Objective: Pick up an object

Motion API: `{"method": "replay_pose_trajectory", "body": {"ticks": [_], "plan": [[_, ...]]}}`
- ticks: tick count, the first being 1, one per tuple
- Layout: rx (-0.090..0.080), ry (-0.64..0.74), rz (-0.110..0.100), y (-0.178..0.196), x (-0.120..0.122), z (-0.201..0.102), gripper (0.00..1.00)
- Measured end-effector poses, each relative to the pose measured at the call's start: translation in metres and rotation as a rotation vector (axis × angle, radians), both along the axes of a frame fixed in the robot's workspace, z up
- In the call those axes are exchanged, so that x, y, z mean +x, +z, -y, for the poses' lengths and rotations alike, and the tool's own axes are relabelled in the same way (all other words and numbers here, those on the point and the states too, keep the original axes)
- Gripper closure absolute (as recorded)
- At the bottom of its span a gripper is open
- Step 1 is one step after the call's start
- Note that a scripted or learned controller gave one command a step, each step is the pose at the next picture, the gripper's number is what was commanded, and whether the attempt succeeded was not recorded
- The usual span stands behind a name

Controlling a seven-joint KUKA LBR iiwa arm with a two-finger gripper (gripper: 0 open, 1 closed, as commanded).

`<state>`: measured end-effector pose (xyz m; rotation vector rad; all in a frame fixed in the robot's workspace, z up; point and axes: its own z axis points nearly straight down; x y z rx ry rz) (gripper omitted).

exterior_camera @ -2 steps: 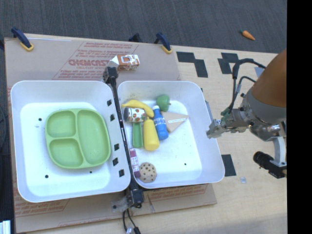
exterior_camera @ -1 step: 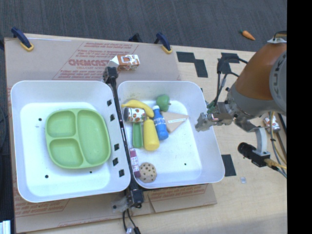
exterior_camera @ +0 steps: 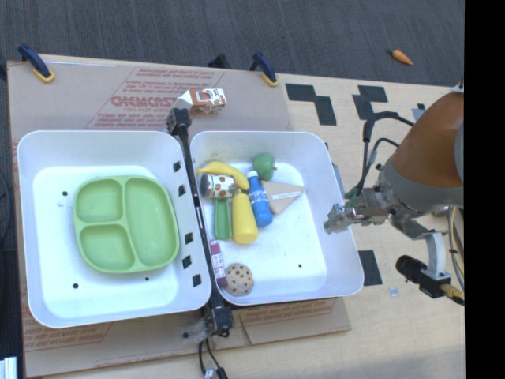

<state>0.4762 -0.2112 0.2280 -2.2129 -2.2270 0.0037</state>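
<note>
The right bin (exterior_camera: 335, 247) holds a cluster of toys at its left side: a yellow banana (exterior_camera: 219, 169), a small can (exterior_camera: 218, 185), a green pepper-like piece (exterior_camera: 264, 165), a blue bottle (exterior_camera: 259, 200), a yellow bottle (exterior_camera: 244, 220), a green stick (exterior_camera: 222, 218), a pale wedge (exterior_camera: 285, 198) and a speckled ball (exterior_camera: 238, 278). My gripper (exterior_camera: 338, 218) hangs at the bin's right rim, apart from all of them, with nothing seen in it. The grey arm with its orange band reaches in from the right.
The left bin (exterior_camera: 39, 275) bears a green divided plate (exterior_camera: 126, 223). A small box (exterior_camera: 205, 99) lies on the cardboard behind the bins. Blue clamps (exterior_camera: 265, 67) grip the board's far edge. Cables run beside the arm at right.
</note>
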Motion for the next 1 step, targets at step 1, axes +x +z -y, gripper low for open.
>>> {"method": "replay_pose_trajectory", "body": {"ticks": [1], "plan": [[0.000,-0.001,0.004,0.0256,0.0010,0.0003,1.00]]}}
